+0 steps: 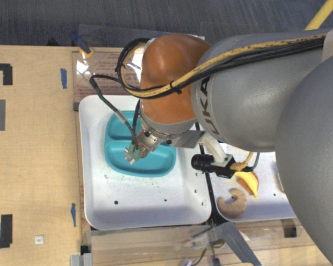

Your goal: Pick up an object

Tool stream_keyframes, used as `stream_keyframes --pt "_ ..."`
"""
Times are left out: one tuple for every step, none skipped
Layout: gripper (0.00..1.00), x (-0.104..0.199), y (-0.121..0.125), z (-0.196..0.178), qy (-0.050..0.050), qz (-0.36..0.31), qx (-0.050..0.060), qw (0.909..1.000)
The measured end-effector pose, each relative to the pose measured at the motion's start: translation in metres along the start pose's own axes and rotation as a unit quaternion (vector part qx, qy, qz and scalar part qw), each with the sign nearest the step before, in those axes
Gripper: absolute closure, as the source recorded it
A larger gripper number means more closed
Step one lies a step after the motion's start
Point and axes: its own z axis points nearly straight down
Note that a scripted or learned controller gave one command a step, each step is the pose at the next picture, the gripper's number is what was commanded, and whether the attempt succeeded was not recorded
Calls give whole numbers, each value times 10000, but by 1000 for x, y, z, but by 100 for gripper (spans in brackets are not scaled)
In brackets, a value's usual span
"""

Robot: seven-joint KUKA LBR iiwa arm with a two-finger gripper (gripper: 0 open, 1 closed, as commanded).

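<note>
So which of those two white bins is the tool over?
The left bin, the one holding the teal divided tray. The tool hangs above that tray; the right bin holds a yellow piece.

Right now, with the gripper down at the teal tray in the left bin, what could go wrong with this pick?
1. The gripper sits at the inner divider of the teal tray, a wide shallow thing; the fingers may slip off.
2. If lifted by one edge, the tray may tilt and drop back into the left bin.
3. The black cable hangs close to the gripper and could snag.
</note>
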Motion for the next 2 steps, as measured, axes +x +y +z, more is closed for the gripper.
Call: stream_keyframes --pt "100 23 -27 48 26 -2182 26 9759" --pt "100 30 -20 45 9 -94 15 10000"
